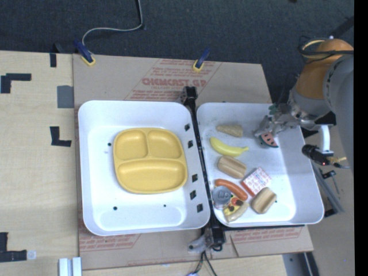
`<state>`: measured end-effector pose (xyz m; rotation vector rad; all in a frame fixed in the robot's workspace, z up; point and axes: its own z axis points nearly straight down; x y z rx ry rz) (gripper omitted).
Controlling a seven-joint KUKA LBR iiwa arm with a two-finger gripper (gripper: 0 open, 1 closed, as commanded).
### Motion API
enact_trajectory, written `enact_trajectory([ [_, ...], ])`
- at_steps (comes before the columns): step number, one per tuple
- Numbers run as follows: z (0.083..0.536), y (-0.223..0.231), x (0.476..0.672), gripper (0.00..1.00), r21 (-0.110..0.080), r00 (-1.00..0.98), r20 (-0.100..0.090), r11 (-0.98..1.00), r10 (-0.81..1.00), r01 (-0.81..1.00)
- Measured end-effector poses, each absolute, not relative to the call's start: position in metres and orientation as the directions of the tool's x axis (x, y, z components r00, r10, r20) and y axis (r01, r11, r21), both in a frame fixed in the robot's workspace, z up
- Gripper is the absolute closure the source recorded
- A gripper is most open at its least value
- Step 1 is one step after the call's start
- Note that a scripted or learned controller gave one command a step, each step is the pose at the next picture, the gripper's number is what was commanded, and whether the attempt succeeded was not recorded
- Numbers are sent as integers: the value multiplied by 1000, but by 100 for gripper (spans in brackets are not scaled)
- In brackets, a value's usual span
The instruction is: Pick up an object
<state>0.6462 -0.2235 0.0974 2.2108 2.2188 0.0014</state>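
White bins: two, side by side on brown cardboard (172, 79) clamped at its far edge; left bin (92, 154) holds a yellow tray (150, 160), right bin (299, 194) holds the toy food.
Arm: grey with an orange band, reaches in from the right to the right bin's far right corner.
Hand (270, 130): low over the watermelon slice (266, 138); metal parts sit right above it, touching or nearly so. Cannot tell how far apart the fingers are, nor whether the slice is between them.
Likely target: the slice, judged from the hand's position; it lies apart from the other items, near the right wall, so there is room for an approach.
Other items: bread piece (230, 130) at the far side, banana (227, 148) just nearer, hot dog bun (232, 167) below it, sausage (231, 189), wrapped snack (256, 180), roll (263, 200), grey disc (222, 196) and pizza slice (233, 209) crowded at the near end.
Crowding: near-end items touch or overlap, a harder pick in my view.
Progress: no lift evident; the slice looks to rest on the bin floor.
Table: pale wood with black tape marks at left.
Room: dark carpet beyond, white cable (115, 27) trailing across it.
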Motion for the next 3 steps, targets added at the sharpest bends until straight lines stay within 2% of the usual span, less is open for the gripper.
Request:
enact_trajectory([
  [1,194,-148,605,100,1,-2,0,2,1000,1000],
  [2,233,-144,557,100,-1,-1,0,1,1000,1000],
  [3,259,-94,528,100,-1,-2,1,2,1000,1000],
])
